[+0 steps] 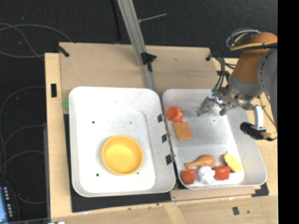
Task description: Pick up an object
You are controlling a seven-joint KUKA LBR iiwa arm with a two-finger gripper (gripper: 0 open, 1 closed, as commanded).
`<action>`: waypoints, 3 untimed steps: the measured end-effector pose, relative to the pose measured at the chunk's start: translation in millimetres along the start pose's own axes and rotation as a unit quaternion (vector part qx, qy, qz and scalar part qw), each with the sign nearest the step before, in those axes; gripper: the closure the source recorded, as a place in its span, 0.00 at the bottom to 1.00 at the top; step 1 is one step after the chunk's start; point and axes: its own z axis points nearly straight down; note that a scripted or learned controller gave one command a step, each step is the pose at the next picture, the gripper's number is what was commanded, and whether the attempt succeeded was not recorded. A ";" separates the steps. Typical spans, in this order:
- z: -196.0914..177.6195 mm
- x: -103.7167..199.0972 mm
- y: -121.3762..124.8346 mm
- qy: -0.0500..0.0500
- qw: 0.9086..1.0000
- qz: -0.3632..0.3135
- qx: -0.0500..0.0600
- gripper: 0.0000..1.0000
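My gripper (214, 108) hangs over the far part of the right bin (212, 134), fingers spread open and nothing between them. A red tomato-like piece (174, 114) lies at the bin's far left, with a tan bread slice (182, 131) just in front of it. Along the near wall lie a brown drumstick (201, 162), a red piece (188, 175), a white object (204, 174), another red piece (222, 172) and a yellow piece (232, 162). The gripper is to the right of the tomato and apart from it.
The left bin (93, 111) holds a yellow bowl (122, 154) toward its near side. A grey metal post (135, 31) slants up from between the bins. The arm's orange band (250, 59) is at the far right, over the bench edge.
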 end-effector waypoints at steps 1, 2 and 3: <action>-12.7 -0.8 1.6 -0.001 1.000 -0.001 -0.003 1.00; -57.3 -1.2 5.9 0.001 1.000 0.000 -0.004 1.00; -77.2 -2.5 6.2 0.001 1.000 -0.001 -0.001 1.00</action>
